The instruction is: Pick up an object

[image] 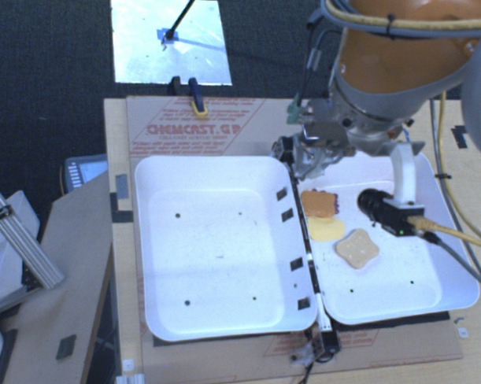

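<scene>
The gripper [312, 163] hangs over the far left corner of the right bin [433, 287], just beside the wall it shares with the left bin [219, 251]. Its fingers are lost in the dark metal clutter under the wrist, so I cannot tell whether it is open or closed, and nothing can be seen held in it.

Going left to right: the left bin holds nothing to pick. Across the shared wall, in the right bin, three flat food-like pieces lie close together. Nearest the gripper, just on its near side, is an orange piece with a purple patch [320, 203]. Touching that one on its near side is a pale yellow slice [327, 229], and a little to the right and nearer lies a tan toast-shaped piece [357, 248]. Right of these, a black camera-like unit [385, 210] on a white bracket carries a yellow cable.

By my reading, this is the approach stage, with no grasp made. The next move likely calls for shifting slightly toward the near side and descending onto the orange piece, which looks thin and flat, so the grip must reach low against the bin floor.
</scene>
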`<action>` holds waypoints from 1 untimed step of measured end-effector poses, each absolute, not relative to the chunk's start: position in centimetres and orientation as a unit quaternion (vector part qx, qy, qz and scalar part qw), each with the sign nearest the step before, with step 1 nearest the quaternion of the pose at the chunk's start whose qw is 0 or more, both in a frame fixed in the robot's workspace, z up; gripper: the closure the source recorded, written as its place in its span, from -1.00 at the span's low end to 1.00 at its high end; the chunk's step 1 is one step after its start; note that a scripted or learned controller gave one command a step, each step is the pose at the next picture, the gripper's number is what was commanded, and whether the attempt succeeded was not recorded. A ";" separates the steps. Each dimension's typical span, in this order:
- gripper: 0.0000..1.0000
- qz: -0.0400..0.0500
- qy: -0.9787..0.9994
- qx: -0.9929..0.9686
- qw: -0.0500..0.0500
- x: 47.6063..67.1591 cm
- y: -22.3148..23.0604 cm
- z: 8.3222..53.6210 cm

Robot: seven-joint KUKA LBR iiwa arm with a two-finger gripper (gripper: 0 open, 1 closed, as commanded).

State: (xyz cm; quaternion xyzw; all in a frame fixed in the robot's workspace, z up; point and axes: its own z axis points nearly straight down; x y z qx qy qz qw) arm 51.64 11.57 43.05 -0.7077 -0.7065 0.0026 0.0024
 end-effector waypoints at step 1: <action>1.00 -0.002 -0.710 -0.704 0.000 54.2 17.3 42.9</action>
